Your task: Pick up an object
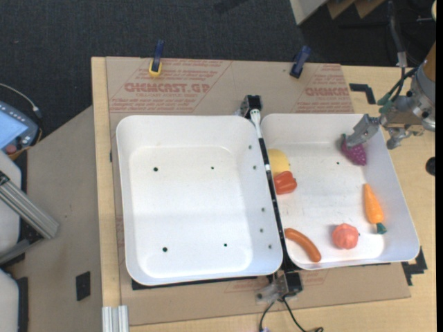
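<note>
- Camera view: two shallow white bins sit side by side on a brown board; the left bin (138, 185) and the right bin (325, 185) meet along a dark divider strip.
- The gripper (377, 131) reaches in from the right, over the far right corner of the right bin.
- Its fingers are spread apart; the nearer finger (363, 127) slants down toward a purple grape bunch (355, 151).
- That finger's tip looks to touch the top of the grape bunch; nothing is seen clamped between the two fingers.
- The grape bunch lies on the bin floor near the far right wall.
- A yellow piece (278, 161) rests against the divider side of the right bin, with a red pepper (284, 182) touching it just in front.
- An orange carrot (373, 207) lies along the right wall, its green tip pointing toward the near edge.
- A pinkish-red round fruit (345, 236) sits near the front right corner, just beside the carrot's tip.
- A sausage (303, 245) lies slantwise at the near edge, left of the round fruit.
- Two clamps, one yellow-blue (157, 59) and one blue (300, 61), grip the board's far edge.
</note>
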Controlling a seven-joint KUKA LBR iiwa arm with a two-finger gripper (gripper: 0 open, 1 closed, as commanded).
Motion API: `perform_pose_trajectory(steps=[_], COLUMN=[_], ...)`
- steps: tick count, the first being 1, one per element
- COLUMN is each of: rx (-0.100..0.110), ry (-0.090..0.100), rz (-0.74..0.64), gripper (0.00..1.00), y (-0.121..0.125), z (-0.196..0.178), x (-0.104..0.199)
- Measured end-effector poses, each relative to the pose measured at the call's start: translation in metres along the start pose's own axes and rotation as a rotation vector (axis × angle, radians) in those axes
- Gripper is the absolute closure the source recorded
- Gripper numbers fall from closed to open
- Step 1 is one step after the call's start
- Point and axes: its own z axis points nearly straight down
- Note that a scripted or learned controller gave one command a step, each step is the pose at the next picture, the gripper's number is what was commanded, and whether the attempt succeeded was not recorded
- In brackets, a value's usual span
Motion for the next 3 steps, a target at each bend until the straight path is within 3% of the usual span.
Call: perform_pose_trajectory(steps=[1, 3], rx=[-0.003, -0.009], ry=[-0.001, 0.0], rz=[-0.001, -0.006], gripper=[1.0, 1.0], y=[0.001, -0.036], z=[-0.011, -0.112], x=[0.0, 0.1])
